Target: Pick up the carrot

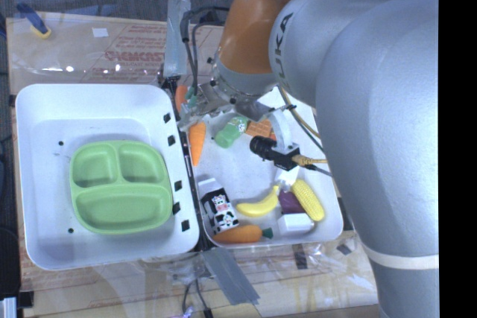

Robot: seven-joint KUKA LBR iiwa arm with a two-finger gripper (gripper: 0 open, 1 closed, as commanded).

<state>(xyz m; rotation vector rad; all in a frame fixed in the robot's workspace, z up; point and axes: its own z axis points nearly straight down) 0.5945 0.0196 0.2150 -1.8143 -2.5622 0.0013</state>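
Observation:
An orange carrot (196, 142) lies along the left wall of the right bin (328, 223), its tip pointing toward the front. My gripper (192, 106) is low over the bin's back left corner, just above the thick end of this carrot. The view does not let me tell whether it touches the carrot. A second orange carrot with a green end (240, 234) lies against the front wall of the same bin.
The right bin also holds a green item (229, 132), a small orange piece (261, 129), a banana (258, 205), a corn cob (308, 199), a cow-print carton (219, 211) and a white block (296, 222). A green divided plate (119, 186) sits in the left bin (45, 115).

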